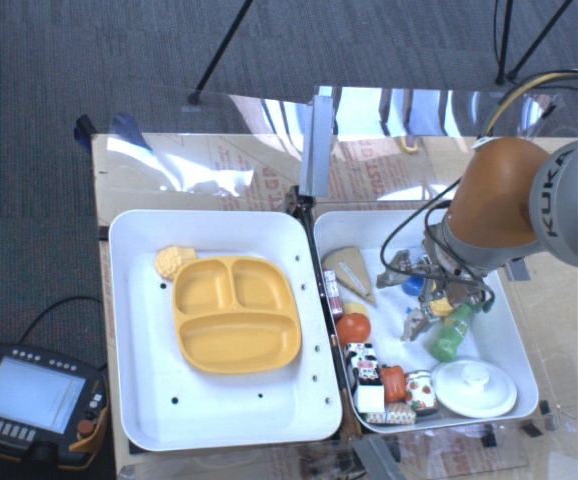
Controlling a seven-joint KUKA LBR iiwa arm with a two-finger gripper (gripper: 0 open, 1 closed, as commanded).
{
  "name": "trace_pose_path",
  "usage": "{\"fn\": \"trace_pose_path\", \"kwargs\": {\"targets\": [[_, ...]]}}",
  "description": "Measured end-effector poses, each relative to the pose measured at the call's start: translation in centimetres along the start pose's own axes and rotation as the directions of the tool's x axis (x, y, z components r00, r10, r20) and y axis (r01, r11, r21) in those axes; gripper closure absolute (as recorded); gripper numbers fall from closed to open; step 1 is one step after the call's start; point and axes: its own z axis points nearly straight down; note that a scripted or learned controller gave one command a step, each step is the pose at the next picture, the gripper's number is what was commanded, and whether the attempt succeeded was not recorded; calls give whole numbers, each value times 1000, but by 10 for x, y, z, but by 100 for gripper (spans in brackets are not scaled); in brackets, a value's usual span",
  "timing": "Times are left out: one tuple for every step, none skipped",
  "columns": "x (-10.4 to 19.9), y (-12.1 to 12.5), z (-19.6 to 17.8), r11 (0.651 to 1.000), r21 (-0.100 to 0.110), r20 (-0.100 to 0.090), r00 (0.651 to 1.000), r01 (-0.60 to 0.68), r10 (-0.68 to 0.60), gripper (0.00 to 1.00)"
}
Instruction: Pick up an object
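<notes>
The small toys are crowded along the right bin's near edge, and the hand is hung open right over the green bottle, ready for grabbing.

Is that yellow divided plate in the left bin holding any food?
Empty. All three compartments of the yellow plate show bare yellow bottoms. A small yellow corn-like piece lies beside its upper left corner, on the bin floor.

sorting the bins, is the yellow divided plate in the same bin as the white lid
No, the yellow divided plate lies in the left bin, while the white lid is in the right bin.
</notes>
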Motion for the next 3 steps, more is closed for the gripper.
{"fn": "trace_pose_path", "kwargs": {"targets": [[27,-17,-1,998,2,0,998,-56,56,0],[43,-33,-1,1000,2,-1,1000,7,-7,0],[61,-19,-1,993,2,-1,993,-122,122,0]]}}
